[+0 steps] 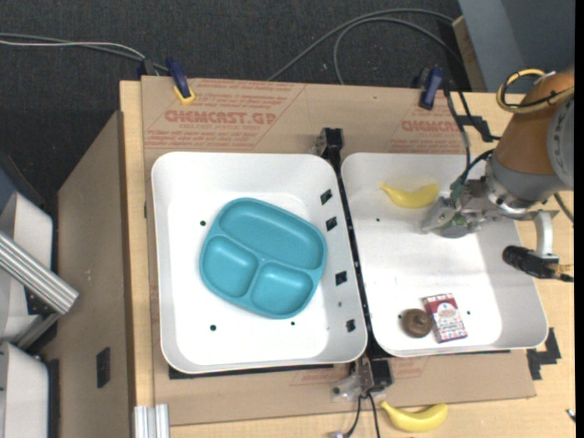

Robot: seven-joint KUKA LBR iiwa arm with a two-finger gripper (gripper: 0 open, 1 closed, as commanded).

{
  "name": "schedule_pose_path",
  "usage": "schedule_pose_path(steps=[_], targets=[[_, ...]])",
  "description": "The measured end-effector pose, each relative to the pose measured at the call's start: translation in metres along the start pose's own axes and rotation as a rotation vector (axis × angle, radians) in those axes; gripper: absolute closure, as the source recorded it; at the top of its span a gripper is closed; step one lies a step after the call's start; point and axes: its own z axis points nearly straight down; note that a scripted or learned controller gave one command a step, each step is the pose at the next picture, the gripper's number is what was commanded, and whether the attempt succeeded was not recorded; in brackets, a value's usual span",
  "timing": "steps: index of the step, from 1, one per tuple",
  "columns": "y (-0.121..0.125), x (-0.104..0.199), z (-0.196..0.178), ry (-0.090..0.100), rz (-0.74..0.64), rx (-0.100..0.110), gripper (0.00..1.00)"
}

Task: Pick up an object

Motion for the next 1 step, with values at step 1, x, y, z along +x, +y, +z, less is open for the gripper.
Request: schedule_pose_path(steps=[1], targets=[[0.0017, 0.0, -0.0145, -0.001, 0.0, -0.006, 1.0]])
